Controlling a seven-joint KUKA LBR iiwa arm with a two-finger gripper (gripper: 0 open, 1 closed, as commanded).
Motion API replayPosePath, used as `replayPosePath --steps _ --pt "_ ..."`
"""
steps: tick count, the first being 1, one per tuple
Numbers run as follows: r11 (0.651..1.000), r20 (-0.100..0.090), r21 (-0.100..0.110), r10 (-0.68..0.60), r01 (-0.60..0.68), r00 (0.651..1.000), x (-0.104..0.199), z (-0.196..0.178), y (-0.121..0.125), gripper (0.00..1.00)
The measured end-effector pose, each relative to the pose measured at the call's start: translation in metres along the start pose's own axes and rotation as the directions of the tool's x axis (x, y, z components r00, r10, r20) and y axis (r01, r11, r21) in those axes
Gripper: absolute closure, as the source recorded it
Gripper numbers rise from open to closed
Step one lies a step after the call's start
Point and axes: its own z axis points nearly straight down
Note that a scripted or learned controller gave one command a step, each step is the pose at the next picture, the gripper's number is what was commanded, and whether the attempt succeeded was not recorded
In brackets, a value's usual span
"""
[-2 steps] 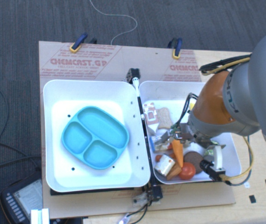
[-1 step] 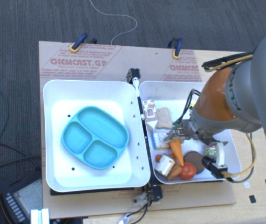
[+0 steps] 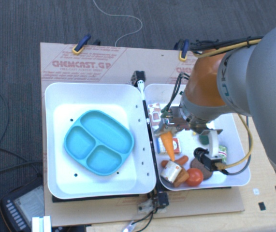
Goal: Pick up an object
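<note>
Bins came first: the shallow white left bin (image 3: 50, 129) held a blue three-compartment plastic plate (image 3: 98, 141); the white right bin (image 3: 234, 129) held small toy foods. The grey arm's gripper (image 3: 169, 124) hovered over an orange toy carrot (image 3: 168, 145); its opening could not be told.

A light wooden bench (image 3: 254, 197) carries a brown cardboard sheet (image 3: 99, 64) printed with red lettering, held at its far edge by a blue-and-yellow clamp (image 3: 81, 43) on the left and another clamp (image 3: 183, 50) further right. On the sheet sit two shallow white bins side by side: the left bin (image 3: 53, 129) and the right bin (image 3: 237, 175), touching along their inner rims.
</note>
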Motion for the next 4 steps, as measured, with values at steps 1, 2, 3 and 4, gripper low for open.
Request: replayPosePath --steps 1,2,3,4 --pt "1.000 0.001 0.002 -0.001 0.001 1.000 -0.001 -0.009 0.000 1.00" --pt "1.000 0.003 0.003 -0.001 0.001 1.000 -0.001 -0.018 0.000 1.00" --pt "1.000 0.000 0.001 0.000 0.000 1.000 0.065 -0.047 -0.027 1.00" --pt "1.000 0.001 0.003 0.000 0.000 1.000 0.125 -0.021 -0.019 1.00"
